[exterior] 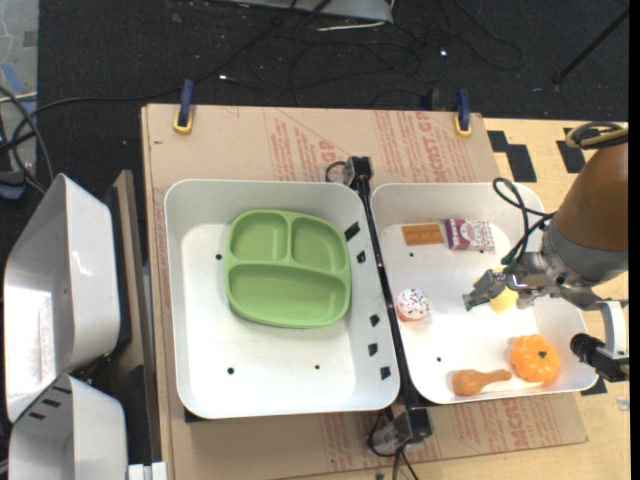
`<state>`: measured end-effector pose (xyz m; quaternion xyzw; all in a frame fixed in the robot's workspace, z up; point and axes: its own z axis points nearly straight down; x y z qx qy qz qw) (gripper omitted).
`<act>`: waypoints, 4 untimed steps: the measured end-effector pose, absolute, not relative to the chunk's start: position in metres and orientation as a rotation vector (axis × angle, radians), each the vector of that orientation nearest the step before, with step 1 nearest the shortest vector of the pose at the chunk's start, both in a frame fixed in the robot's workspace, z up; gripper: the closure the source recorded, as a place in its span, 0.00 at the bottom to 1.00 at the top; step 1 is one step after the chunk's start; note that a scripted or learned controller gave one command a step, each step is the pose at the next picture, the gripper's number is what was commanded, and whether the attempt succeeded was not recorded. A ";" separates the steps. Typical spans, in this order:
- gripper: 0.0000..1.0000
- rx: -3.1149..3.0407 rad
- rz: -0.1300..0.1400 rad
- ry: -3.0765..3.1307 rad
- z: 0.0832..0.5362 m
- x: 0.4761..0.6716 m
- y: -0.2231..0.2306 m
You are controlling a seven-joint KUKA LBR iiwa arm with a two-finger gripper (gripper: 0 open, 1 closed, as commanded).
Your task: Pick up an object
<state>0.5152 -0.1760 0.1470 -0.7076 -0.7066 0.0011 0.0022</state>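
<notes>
Five small objects are spread over the right bin [440, 193]. A flat orange packet [421, 234] is laid near the back wall, with a white and maroon packet [468, 234] just beside it on the right. A white cupcake [413, 304] with sprinkles is set upright near the left wall. A yellow item [503, 300] is seen mid-bin, partly hidden, its shape unclear. An orange pumpkin [534, 358] is placed near the front right corner, and a tan drumstick [478, 379] is laid flat along the front wall, just left of the pumpkin.
</notes>
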 end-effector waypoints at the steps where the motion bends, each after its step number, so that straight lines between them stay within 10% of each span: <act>1: 0.00 -2.221 0.003 -2.217 0.093 0.515 -0.175; 2: 1.00 -2.224 0.000 -2.219 0.106 0.515 -0.175; 4: 1.00 -2.222 -0.003 -2.229 0.231 0.515 -0.182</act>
